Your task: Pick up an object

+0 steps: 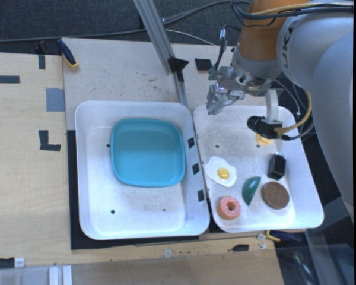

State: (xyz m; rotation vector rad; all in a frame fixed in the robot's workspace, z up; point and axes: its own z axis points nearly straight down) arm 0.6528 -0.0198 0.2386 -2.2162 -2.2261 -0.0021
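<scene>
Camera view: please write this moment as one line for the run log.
two-finger gripper: over right white bin far edge, holds nothing | fried-egg toy, pink donut toy: in bin | square teal plate: left bin

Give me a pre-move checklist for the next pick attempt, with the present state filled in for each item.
1. Gripper free of any object: ok, nothing shows between its fingers.
2. Gripper over the bin with the objects: ok, it sits at the far edge of the right bin.
3. Gripper above a target: not ok, the fried egg, donut, green piece, brown disc and black block all lie nearer the camera.
4. Targets apart enough to grasp: ok for the black block; the egg and donut sit close together.
5. Finger opening: cannot tell.
6. Blue plate out of the way: ok, it lies in the left bin.
</scene>
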